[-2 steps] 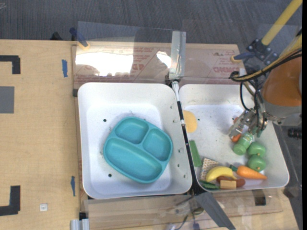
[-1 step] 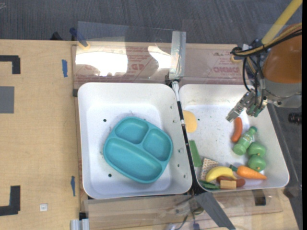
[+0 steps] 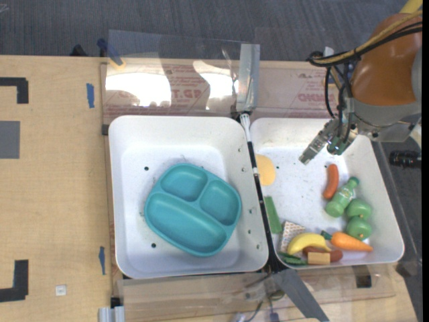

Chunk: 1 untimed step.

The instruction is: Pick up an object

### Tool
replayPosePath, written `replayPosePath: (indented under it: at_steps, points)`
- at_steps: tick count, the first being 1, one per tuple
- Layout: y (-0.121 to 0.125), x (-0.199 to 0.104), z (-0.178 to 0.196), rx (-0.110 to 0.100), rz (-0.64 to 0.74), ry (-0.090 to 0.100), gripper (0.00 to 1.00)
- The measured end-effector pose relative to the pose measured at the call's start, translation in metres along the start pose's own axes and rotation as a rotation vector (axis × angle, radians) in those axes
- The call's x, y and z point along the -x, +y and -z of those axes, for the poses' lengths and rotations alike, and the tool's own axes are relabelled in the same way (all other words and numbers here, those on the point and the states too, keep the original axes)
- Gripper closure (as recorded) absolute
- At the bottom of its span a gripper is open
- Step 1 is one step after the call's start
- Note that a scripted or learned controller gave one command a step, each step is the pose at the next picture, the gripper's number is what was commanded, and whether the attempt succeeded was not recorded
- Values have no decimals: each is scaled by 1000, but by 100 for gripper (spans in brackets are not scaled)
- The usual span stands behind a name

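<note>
We see a teal divided plate point(image 3: 193, 208) in the left bin point(image 3: 127, 139); in the right bin point(image 3: 382, 180) toy foods crowd the near right corner, a red sausage point(image 3: 330, 180) among them; above it hangs the gripper point(image 3: 326, 143), fingers spread, holding nothing.

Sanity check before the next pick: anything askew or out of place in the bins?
Nothing damaged or spilled. The teal divided plate sits rotated in the left bin, alone. The toy food, banana and carrot included, is crowded into the right bin's lower corner.
</note>
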<state>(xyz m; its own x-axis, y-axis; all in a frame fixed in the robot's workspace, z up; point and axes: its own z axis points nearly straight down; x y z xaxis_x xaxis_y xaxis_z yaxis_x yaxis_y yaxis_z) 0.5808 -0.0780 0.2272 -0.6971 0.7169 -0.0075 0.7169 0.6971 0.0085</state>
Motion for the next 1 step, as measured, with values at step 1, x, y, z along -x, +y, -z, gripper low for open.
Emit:
replayPosePath:
  at_steps: [1]
  points:
    - [-78, -39, -70, -7, 289, 10, 100]
